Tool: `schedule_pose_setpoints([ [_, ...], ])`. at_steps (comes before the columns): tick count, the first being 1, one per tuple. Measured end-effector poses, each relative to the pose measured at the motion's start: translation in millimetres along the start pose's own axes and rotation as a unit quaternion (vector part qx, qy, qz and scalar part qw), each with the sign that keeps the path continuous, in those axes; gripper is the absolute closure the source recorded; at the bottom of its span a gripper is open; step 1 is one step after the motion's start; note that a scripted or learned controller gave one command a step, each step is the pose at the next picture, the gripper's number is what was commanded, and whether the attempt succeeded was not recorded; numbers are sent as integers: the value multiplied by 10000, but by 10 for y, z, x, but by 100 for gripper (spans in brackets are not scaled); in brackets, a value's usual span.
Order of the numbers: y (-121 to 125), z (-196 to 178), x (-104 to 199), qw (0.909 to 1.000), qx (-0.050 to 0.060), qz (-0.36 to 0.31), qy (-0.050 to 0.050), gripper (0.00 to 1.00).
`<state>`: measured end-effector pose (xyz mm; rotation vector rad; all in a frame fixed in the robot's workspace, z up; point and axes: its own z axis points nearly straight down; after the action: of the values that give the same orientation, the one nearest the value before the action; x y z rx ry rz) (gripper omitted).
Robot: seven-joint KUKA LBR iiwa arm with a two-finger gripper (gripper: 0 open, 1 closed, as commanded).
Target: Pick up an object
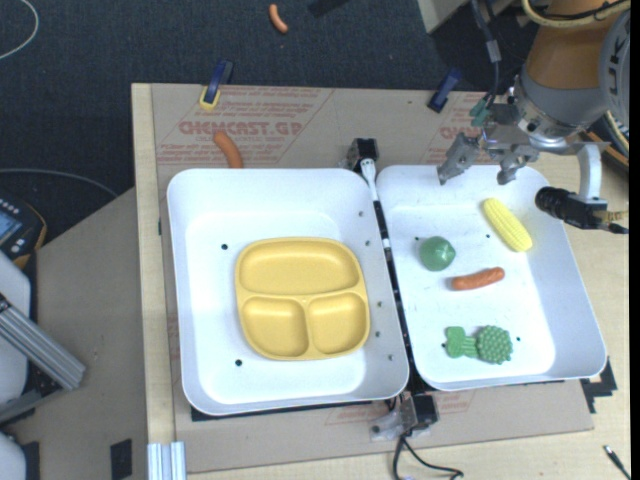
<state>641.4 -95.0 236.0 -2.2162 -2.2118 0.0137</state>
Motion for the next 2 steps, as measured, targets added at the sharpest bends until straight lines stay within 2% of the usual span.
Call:
schedule_pose_setpoints([
  [1, 22, -89, 2, 10000, -74, -12, -7, 0],
  [2, 109, 500, 14, 10000, -47, -15, -5, 0],
])
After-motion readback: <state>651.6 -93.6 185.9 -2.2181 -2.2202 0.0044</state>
